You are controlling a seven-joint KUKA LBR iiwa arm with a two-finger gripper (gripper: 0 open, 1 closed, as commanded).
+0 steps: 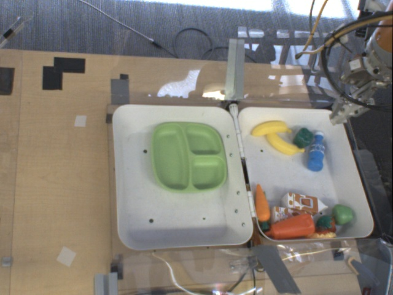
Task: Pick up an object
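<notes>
Toy food point(293, 226) in right bin point(350, 165)

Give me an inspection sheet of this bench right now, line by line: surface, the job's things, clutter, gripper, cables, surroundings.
Surface: wooden bench bearing left bin and right bin side by side.
Job's things: right bin holds two bananas, blue bottle, dark green item, carrot, small carton, red-orange vegetable, green ball.
Clutter: green divided plate in left bin; black tape patches on bench.
Gripper: gripper at right bin's far right corner, above the rim; finger state unclear.
Cables: yellow and black loops by the arm; black cable behind bins.
Surroundings: grey ribbed floor.
</notes>
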